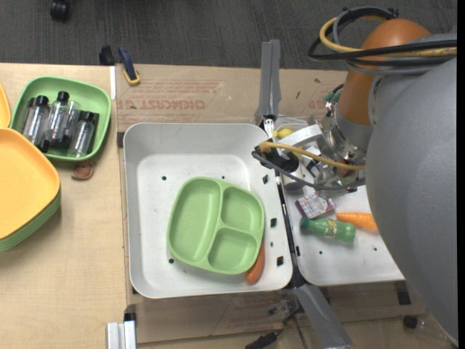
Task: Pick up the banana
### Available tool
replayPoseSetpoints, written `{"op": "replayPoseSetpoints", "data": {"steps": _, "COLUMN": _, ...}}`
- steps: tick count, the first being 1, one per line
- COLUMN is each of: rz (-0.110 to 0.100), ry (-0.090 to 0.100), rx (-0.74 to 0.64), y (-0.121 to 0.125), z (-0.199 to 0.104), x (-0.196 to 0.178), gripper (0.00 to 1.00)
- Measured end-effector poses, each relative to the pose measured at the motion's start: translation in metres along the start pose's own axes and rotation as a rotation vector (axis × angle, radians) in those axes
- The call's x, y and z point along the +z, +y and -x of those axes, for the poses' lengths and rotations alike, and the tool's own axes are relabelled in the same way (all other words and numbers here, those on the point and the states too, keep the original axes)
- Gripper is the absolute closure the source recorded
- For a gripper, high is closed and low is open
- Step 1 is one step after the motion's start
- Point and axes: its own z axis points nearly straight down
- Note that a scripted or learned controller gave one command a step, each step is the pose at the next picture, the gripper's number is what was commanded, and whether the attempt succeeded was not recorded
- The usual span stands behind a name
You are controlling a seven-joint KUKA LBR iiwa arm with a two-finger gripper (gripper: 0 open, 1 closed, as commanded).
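Peeking out yellow beneath the gripper (314,167), the banana (285,131) hides its axis; finger state unclear.

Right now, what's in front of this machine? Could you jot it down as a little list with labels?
left bin: holds a green divided plate with an orange sausage-like piece by its lower right edge
right bin: holds a green bottle, a carrot and a small packet
banana: a yellow bit, probably it, at the right bin's top, mostly hidden by the arm
hand: low over the right bin's upper part; cannot tell if it grips anything
bench, left side: green tray of bottles, stacked orange plates
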Motion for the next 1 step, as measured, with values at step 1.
{"op": "replayPoseSetpoints", "data": {"steps": 1, "rz": -0.002, "ry": 0.0, "rx": -0.006, "y": -0.0459, "z": 0.0376, "x": 0.0744, "gripper": 1.0}}
